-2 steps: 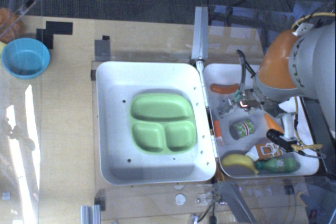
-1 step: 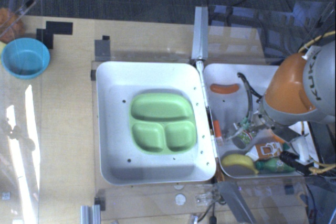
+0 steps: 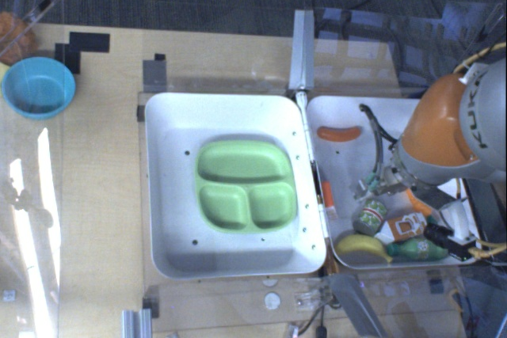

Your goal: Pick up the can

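On the left I saw a blue bowl (image 3: 38, 86) on the table (image 3: 87, 210), then a green tray (image 3: 244, 184) in the left bin (image 3: 170, 249). In the right bin (image 3: 337, 162) my tool (image 3: 379, 184) hovered just above the can (image 3: 370, 216), probably lining up a grab. Its grip I couldn't tell.

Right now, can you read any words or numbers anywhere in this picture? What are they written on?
"KUK": black letters on the grey arm, cut off at the picture's edge.
The can has a green label; its print is too blurred to read.
The small orange-and-white packet shows a dark mark, too small to read.
The green bottle has no print clear enough to read.
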You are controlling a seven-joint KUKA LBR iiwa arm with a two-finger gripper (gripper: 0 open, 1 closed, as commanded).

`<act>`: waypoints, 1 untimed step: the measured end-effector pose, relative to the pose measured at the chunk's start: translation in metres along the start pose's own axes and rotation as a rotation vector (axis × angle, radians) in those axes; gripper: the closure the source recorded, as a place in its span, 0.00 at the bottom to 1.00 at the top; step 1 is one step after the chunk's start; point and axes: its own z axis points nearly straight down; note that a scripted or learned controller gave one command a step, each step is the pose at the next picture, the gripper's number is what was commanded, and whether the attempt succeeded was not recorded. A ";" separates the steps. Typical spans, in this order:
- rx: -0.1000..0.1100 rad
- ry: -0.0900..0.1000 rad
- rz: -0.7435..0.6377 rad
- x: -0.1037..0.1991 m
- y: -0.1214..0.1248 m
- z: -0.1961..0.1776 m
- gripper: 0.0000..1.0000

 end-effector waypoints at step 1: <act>0.000 0.000 0.000 0.000 0.000 0.000 0.00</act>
